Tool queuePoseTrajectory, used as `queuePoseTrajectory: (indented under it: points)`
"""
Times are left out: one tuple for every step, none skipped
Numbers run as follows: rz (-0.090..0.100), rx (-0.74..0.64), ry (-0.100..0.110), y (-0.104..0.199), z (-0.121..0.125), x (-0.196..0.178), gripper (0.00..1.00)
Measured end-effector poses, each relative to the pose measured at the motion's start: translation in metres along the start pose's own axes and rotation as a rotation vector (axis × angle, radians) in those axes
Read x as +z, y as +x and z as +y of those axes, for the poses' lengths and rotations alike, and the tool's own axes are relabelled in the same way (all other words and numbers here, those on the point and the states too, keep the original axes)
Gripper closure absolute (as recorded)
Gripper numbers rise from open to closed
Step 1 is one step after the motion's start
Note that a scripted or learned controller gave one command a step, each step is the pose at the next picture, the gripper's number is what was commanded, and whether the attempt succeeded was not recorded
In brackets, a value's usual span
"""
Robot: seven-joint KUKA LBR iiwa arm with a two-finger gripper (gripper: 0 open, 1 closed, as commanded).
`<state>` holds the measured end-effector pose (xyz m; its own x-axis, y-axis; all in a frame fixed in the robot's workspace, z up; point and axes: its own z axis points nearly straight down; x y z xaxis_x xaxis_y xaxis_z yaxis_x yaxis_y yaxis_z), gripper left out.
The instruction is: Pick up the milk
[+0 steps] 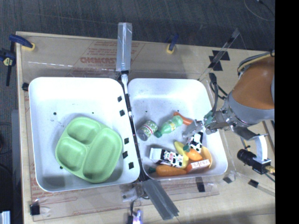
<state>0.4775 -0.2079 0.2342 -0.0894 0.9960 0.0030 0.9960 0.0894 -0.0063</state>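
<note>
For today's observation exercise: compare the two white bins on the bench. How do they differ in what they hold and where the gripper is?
The left bin holds one large thing, a green divided plate; the right bin holds a pile of small toy foods, among them a cow-patterned milk carton and a green bottle. The gripper is over the right bin, not the left bin. Both are shallow, white, and similar in size and shape.

Bulky rounded robot arm (254, 90): broad orange band over a grey wrist section. Narrower dark metal fittings ran from the wrist to a small metallic two-finger gripper (192, 130) with teal-green accents. Thin dark cable looped near the wrist.
</note>
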Motion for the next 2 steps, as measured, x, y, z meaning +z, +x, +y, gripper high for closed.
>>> queuePoseTrajectory:
  points:
    - [0.0,-0.046,0.0,-0.003,0.009,0.031,0.0]
    - [-0.003,-0.098,-0.003,-0.003,0.001,0.001,0.0]
